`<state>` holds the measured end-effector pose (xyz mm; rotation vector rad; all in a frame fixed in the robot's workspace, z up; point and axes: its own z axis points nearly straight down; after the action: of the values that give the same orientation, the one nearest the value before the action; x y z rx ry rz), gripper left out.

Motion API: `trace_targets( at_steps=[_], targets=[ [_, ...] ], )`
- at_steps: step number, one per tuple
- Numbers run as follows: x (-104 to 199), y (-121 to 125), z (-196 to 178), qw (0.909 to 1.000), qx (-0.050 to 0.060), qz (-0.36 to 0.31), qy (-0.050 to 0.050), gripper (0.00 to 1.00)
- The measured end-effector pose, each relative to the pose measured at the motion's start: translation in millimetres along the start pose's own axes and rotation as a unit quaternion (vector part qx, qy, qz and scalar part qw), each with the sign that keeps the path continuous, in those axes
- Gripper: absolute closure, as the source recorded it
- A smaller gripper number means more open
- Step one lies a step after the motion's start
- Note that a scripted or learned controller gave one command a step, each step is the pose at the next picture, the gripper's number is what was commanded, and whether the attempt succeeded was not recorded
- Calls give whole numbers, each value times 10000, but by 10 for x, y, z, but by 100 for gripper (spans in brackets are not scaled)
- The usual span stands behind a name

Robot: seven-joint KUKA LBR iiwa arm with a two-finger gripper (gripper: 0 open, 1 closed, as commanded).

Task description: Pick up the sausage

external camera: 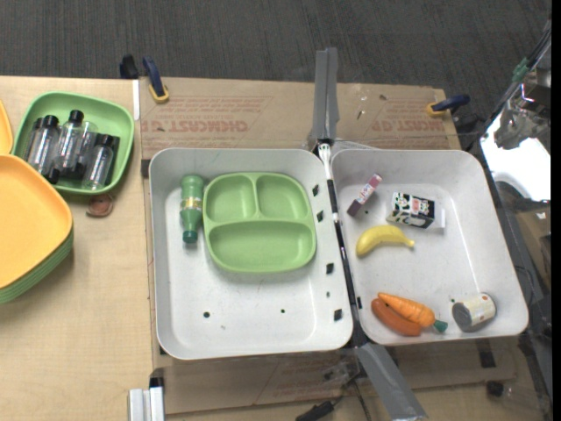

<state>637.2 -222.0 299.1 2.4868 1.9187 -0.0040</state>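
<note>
The sausage (394, 324) lies crosswise against a carrot (406, 309), well below-left of the end effector (522, 123), whose grip cannot be told.

We log the arm (523, 152) at the frame's right edge: pale grey-white casing, glossy and washed out by glare. Above it we see darker metallic parts, thin dark cables and a small green patch. Finer detail is too blurred.

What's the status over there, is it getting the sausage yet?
Sausage untouched, right bin front. Carrot lies against it. Arm off to the right.
</note>
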Motion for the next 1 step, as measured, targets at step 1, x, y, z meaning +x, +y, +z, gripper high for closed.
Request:
trace_targets(
  at_steps=[1],
  targets=[
    [7, 5, -80, 10000, 7, -20, -13, 100]
  ],
)
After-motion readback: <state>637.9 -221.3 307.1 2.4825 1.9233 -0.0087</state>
